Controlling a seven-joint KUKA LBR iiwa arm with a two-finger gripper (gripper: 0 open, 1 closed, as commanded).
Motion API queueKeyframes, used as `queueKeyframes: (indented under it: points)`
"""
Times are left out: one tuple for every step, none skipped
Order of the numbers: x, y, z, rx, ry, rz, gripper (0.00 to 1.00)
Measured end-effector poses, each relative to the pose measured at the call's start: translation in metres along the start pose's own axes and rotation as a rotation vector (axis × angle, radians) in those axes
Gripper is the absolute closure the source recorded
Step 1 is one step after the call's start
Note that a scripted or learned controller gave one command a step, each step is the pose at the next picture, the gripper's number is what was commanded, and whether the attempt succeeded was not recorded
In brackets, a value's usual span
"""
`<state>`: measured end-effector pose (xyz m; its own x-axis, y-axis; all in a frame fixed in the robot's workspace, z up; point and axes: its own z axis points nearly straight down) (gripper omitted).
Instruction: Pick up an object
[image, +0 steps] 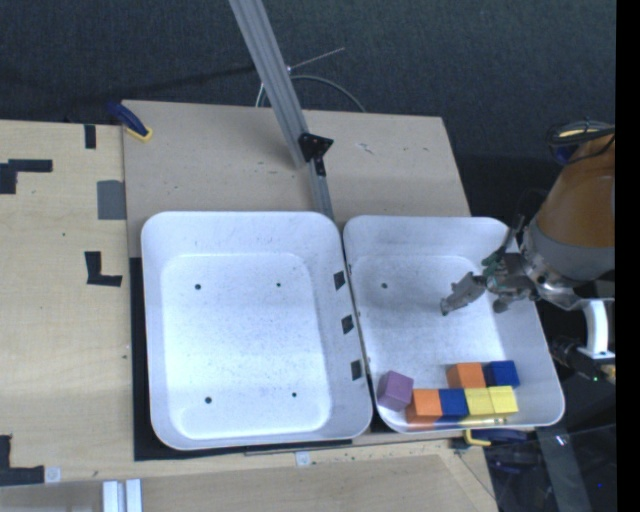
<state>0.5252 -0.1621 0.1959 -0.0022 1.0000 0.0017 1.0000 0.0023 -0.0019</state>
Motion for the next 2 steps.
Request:
queueKeyframes:
  points:
    - [0.036, 0.016, 0.059, 0.005, 0.000, -0.002, 0.00]
    - [0.040, 0.003, 0.107, 0.003, -0.002, 0.002, 0.00]
